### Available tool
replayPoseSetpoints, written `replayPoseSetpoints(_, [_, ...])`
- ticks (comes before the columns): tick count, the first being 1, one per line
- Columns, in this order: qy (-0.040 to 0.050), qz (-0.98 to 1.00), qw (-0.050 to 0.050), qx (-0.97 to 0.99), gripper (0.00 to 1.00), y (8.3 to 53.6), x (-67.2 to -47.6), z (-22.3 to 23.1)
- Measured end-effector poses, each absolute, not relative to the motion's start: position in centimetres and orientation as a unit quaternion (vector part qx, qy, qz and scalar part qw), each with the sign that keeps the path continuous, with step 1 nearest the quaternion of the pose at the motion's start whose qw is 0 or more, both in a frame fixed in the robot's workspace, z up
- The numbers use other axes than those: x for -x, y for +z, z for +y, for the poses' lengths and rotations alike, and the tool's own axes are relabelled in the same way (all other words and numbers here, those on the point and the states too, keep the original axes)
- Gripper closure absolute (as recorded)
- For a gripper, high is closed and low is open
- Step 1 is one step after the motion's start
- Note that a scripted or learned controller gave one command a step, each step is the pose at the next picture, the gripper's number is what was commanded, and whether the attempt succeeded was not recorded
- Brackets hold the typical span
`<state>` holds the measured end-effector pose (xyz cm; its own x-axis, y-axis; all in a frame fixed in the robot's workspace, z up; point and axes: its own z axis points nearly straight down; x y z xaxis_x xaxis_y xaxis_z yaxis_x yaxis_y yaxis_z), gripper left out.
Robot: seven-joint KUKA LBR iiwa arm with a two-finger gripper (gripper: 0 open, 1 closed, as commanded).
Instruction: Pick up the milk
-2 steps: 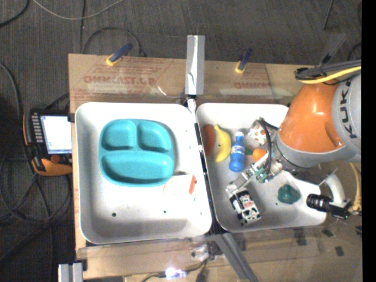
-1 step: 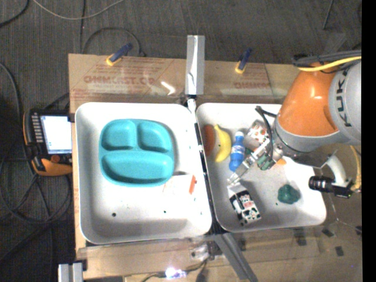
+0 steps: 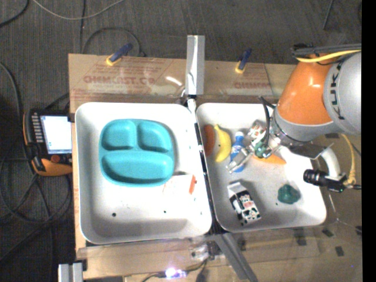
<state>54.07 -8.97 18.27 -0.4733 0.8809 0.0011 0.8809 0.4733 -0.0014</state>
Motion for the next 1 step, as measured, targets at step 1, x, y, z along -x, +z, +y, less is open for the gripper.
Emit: replayPoseSetpoints(1, [0.0016, -0.859, 0.001, 0.512, 0.0, 18.3, -48.3, -8.71])
